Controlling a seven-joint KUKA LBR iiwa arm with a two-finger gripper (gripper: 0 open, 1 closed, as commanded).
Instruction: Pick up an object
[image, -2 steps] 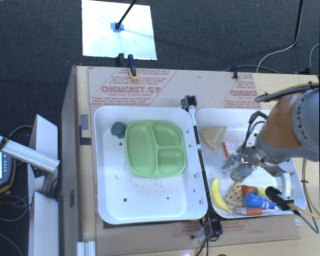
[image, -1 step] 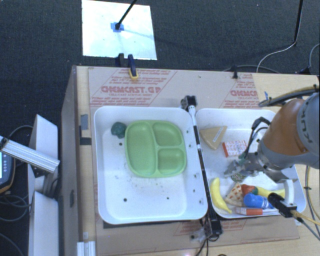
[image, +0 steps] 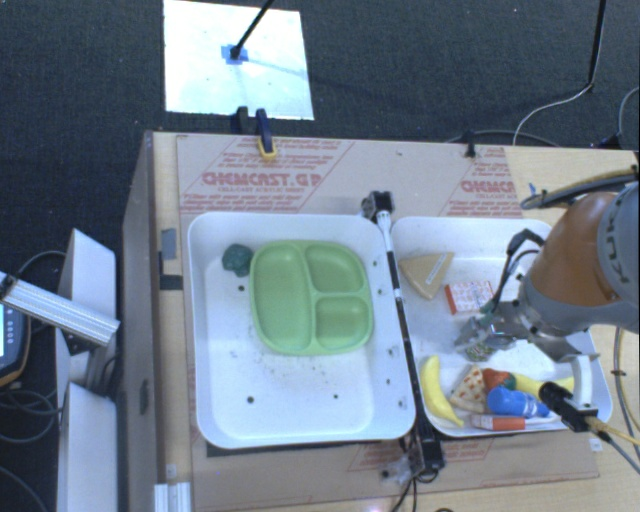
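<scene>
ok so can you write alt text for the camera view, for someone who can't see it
A grey and orange robot arm's end effector hangs low in the right white bin above a banana, a cheese wedge and other small toys. The left white bin holds a green divided plate with a dark green lump beside it.

Surface (image: 300, 175): tan board, red printed lettering along far side. Directly on it, two shallow white bins side by side, touching along inner walls: left bin (image: 215, 400), right bin (image: 520, 228). Black clamp with yellow tip (image: 263, 133) at far edge, left of centre. Small black fitting (image: 470, 151) at far edge, above right bin. Dark carpeted floor (image: 450, 60) beyond surface.
</scene>
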